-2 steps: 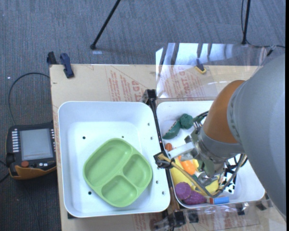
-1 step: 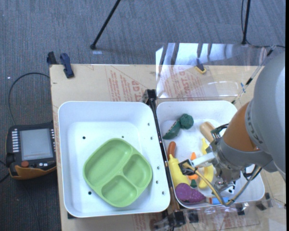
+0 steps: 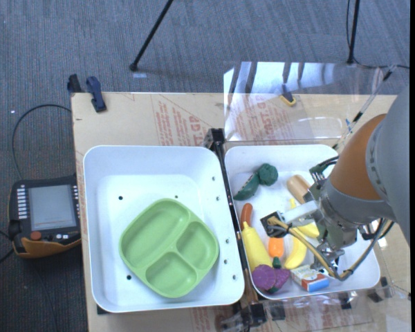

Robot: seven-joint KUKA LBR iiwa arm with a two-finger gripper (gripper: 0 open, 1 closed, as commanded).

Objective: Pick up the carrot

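Observation:
The carrot (image 3: 276, 246) is a small orange piece with a green tip. It lies in the right bin (image 3: 277, 152) near the front, between a yellow vegetable (image 3: 254, 247) and a banana (image 3: 297, 252). My gripper (image 3: 326, 256) hangs over the right side of that bin, to the right of the carrot and just above a small red, white and blue box (image 3: 310, 279). Nothing shows between it and the carrot except the banana. The grey wrist and yellow cables hide part of the bin floor.
The right bin also holds a dark green vegetable (image 3: 261, 178), a red sausage (image 3: 246, 214), a purple piece (image 3: 270, 279) and a tan item (image 3: 299, 185). A green divided plate (image 3: 169, 247) lies in the left bin (image 3: 90, 185). A clear shield (image 3: 297, 95) stands behind.

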